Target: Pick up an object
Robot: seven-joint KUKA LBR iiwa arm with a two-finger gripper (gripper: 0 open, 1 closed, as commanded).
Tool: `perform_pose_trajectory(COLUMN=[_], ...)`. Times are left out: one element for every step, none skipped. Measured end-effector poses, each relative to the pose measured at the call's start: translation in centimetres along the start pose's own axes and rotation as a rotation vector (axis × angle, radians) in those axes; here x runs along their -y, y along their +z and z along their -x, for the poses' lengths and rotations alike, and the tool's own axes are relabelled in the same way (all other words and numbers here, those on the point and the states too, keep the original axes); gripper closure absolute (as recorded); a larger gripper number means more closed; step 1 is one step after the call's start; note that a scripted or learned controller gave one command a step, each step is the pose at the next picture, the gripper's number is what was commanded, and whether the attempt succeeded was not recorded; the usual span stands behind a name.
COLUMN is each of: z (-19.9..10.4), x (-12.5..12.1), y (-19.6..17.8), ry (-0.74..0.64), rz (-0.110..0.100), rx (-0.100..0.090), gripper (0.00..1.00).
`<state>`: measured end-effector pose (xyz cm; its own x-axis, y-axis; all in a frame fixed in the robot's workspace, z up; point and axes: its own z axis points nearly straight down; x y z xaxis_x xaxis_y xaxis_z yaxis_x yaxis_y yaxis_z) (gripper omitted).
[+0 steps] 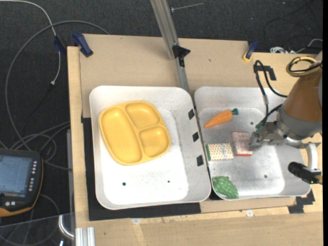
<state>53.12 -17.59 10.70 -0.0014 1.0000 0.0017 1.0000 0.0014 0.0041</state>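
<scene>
Desk [154,50]: tan board carrying two shallow white bins side by side. Left bin [148,188]: holds a yellow divided plate [134,132] with three compartments, lying flat toward the bin's upper left. Right bin [266,181]: holds four small items. Arm [302,106]: grey with an orange band, reaching in from the right over the right bin. Pincer [254,139]: low at the right edge of the pink-and-white box; whether it is spread or pinching cannot be told from here. Orange carrot [220,118]: upper left of the right bin, green tip to the right. Pink-and-white box [241,143]: mid-bin. Patterned white packet [221,151]: just left of the box. Green leafy item [225,186]: at the bin's lower left rim, possibly a toy lettuce.
</scene>
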Motion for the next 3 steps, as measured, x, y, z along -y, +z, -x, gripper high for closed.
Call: perform_pose_trajectory(z=[-0.3,0.1,0.1], x=[-0.5,0.0,-0.2], y=[-6.4,-12.5,-16.8], ry=[-0.001,0.000,-0.001], rz=[0.004,0.004,0.002], rx=[0.004,0.004,0.004], gripper=[1.00,1.00,1.00])
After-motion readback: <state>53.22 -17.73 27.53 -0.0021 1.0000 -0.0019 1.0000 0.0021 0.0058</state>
